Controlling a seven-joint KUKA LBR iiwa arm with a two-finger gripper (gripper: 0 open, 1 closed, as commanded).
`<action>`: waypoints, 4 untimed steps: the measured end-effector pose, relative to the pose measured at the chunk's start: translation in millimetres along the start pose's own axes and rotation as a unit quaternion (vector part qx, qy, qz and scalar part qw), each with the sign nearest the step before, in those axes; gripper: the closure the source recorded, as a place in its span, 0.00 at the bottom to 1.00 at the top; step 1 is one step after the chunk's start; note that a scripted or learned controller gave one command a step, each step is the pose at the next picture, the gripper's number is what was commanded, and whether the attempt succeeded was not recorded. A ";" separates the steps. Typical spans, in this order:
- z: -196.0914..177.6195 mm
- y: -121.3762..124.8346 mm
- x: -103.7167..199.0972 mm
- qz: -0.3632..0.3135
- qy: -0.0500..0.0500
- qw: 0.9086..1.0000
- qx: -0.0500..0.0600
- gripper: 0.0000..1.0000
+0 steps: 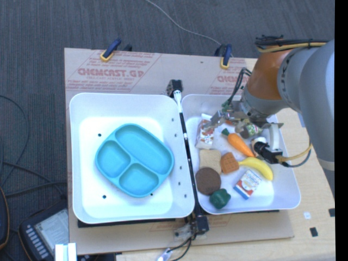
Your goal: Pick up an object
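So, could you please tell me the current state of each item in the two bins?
Blue three-compartment plate: flat in left white bin, nothing in it.
Orange toy carrot: lying in right white bin.
Yellow toy banana: lying on its side.
Brown round cookie: flat.
Green toy pepper: near front rim.
Gripper: low over right bin.

Robot arm over a bin full of toy food

The gripper (237,118) hangs low in the right bin (288,192), near an orange carrot (237,143) and a yellow banana (259,167). A brown round cookie (207,180), a green pepper (219,198) and a little box (247,183) lie nearby. The left bin (76,145) holds a blue plate (134,159) with three parts.
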State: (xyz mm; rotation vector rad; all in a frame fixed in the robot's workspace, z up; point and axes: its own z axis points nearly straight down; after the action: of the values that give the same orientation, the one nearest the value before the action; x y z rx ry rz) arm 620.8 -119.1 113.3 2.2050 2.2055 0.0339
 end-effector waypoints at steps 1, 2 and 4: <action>-13.2 2.4 1.5 -0.001 0.002 1.000 -0.002 1.00; -12.5 2.0 1.4 -0.001 0.002 1.000 -0.001 0.00; -14.0 1.8 9.4 -0.001 0.002 1.000 -0.002 1.00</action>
State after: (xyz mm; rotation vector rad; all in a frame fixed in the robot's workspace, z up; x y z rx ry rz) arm 622.2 -109.7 127.3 2.2027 2.2067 0.0419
